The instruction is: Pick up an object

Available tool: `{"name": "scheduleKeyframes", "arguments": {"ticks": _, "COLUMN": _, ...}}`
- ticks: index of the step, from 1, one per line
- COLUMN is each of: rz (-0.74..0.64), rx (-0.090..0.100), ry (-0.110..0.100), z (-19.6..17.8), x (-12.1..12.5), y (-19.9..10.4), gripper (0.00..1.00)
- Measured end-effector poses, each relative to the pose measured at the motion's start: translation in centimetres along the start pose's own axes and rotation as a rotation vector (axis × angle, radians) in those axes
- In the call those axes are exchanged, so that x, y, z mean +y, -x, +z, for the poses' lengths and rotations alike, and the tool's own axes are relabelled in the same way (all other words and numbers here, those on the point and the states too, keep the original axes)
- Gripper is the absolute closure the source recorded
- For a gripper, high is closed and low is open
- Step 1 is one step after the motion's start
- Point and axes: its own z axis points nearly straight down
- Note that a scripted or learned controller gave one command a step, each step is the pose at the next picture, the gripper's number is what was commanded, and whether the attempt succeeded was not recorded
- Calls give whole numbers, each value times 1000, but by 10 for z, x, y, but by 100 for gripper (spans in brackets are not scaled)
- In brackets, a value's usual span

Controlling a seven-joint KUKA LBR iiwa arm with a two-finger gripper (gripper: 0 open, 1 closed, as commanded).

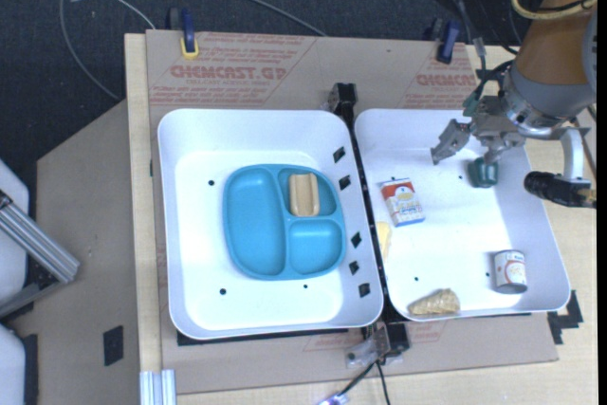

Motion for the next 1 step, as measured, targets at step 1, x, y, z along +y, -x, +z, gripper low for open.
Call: {"name": "scheduleKeyframes", "arguments": {"ticks": 1, "rz": -3, "rx": -2, "ry": 13, "z": -7, "x": 3, "y": 0, "gripper": 0}}
